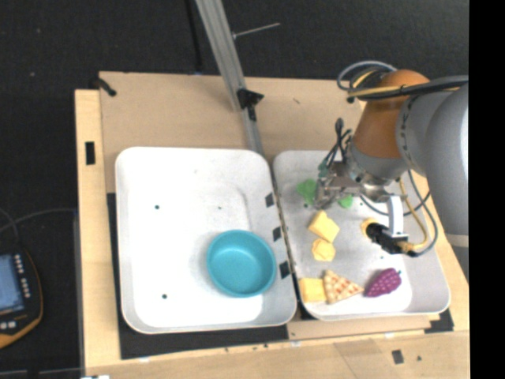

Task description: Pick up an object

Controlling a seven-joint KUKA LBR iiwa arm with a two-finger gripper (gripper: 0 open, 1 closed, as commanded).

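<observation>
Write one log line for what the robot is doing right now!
gripper: low in right bin | over: green toy | grasp: not visible | nearby: yellow blocks | left bin: blue bowl

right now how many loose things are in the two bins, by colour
blue: 1, the bowl
yellow: 3, cheese-like pieces
green: 1, piece by the gripper
purple: 1, grapes
orange-red: 1, pizza slice
total: 7

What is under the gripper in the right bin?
Under the gripper lies a green object, showing on both sides of it. The gripper covers its middle, so its shape and whether it is one piece or two cannot be told.
</observation>
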